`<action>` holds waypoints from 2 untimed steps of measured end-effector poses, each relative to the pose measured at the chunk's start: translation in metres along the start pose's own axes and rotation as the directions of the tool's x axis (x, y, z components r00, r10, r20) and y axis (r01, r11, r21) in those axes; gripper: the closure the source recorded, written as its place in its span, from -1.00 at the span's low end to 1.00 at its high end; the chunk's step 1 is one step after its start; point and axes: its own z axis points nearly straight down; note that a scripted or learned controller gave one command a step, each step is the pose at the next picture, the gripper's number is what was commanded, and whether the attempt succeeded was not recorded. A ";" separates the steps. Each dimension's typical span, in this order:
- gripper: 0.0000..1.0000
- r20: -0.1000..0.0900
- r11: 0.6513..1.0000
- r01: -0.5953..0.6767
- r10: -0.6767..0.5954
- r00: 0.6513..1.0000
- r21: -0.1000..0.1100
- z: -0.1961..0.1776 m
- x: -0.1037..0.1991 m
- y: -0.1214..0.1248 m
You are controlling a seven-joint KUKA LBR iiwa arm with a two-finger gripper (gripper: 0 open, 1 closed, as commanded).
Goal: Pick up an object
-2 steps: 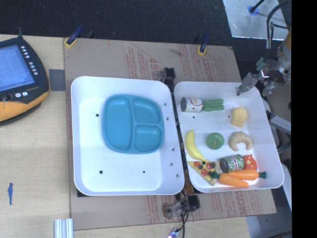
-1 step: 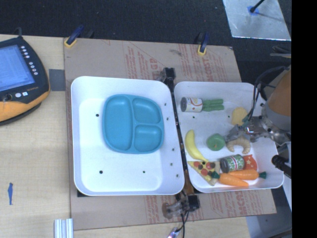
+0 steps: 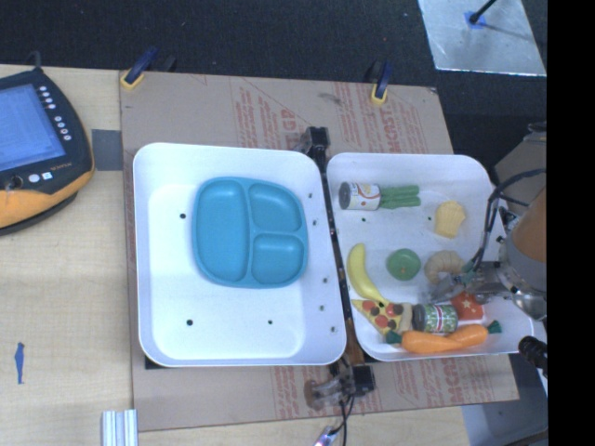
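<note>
The right bin (image 3: 409, 162) holds several toy foods: a green bottle with a white label (image 3: 379, 196), a yellow piece (image 3: 450, 217), a banana (image 3: 363, 275), a green ball (image 3: 403, 264), a tan piece (image 3: 444, 265), a pizza slice (image 3: 383, 316), a small can (image 3: 435, 319), a red piece (image 3: 468, 307) and a carrot (image 3: 444, 341). My gripper (image 3: 483, 284) hangs low at the bin's right side, just above the red piece and beside the tan one, largely hidden by the wrist. Nothing shows in its grasp.
The left bin (image 3: 141, 249) holds a blue divided plate (image 3: 249, 231). Both bins rest on a cardboard sheet (image 3: 279, 110) held by clamps (image 3: 138, 68) at the back. A teach pendant (image 3: 33, 147) lies at the far left. Cables loop beside the arm (image 3: 521, 240).
</note>
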 end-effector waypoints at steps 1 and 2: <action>1.00 0.002 1.000 0.005 -0.005 1.000 0.001 -0.010 -0.001 0.000; 1.00 -0.001 1.000 0.000 0.000 1.000 -0.003 -0.144 0.082 0.014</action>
